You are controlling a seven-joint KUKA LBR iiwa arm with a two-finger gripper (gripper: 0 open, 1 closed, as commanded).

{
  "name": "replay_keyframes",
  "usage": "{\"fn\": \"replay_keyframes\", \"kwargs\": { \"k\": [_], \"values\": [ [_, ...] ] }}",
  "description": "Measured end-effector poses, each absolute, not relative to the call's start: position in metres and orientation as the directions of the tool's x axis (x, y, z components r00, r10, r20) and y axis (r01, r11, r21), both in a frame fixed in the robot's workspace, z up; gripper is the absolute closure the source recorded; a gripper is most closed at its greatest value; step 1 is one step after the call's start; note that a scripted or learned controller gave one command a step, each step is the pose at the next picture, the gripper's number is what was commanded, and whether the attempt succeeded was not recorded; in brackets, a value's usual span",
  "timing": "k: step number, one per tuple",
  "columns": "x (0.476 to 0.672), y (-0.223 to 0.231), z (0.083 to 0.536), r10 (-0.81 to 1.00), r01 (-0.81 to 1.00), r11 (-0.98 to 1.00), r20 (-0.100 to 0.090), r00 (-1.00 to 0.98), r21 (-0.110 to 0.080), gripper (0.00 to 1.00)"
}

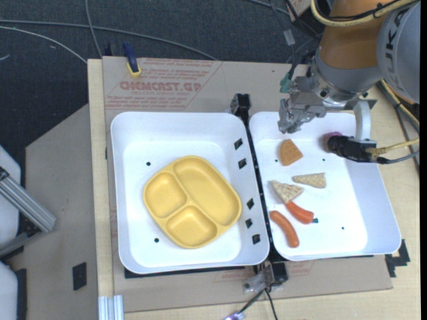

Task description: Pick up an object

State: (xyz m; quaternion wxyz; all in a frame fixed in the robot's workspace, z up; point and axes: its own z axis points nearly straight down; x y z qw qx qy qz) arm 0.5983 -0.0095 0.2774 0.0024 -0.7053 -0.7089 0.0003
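Note:
My gripper (291, 123) hangs over the back left of the right bin (373, 199), its fingertips just above a round tan cookie-like piece (289, 153). Nothing shows between the fingers. Further forward in the same bin lie two tan triangular chips (311, 179) (286, 191). In front of them lie a small red-orange sausage (300, 212) and a longer orange sausage (284, 228). A dark purple object (333, 141) sits at the bin's back, beside the arm's black attachment.
The left bin (130, 152) holds a yellow divided tray (192, 201). Black clips (240, 103) line the seam between the bins. Cables trail from the arm at the right, and a blue-yellow clamp (132, 60) sits on the cardboard at the back left.

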Motion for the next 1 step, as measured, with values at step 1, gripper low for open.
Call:
{"fn": "replay_keyframes", "kwargs": {
  "k": [1],
  "values": [
    [0.5791, 0.0409, 0.2701, 1.0, 1.0, 0.006, 0.003, -0.006, -0.004, 1.0]
  ]
}}
